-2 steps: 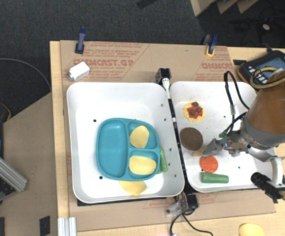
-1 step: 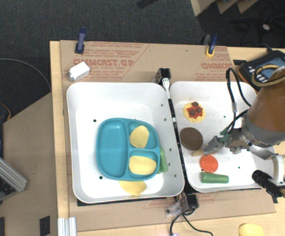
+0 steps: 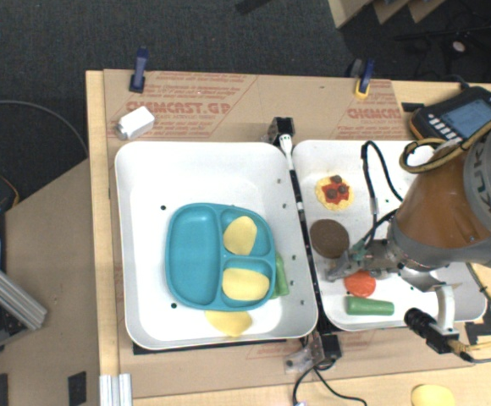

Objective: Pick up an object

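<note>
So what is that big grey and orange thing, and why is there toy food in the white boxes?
That is a robot arm. One camera looks down on the bench from above, and the arm reaches in from the right side of the picture. At its tip is a pincer for picking things up. I cannot tell if it is open or shut, and I see nothing held in it. The left bin has a blue divided tray with yellow toy pieces in and beside it. The right bin has a small pizza, a brown round piece, a red piece and a green piece near the pincer.
</note>
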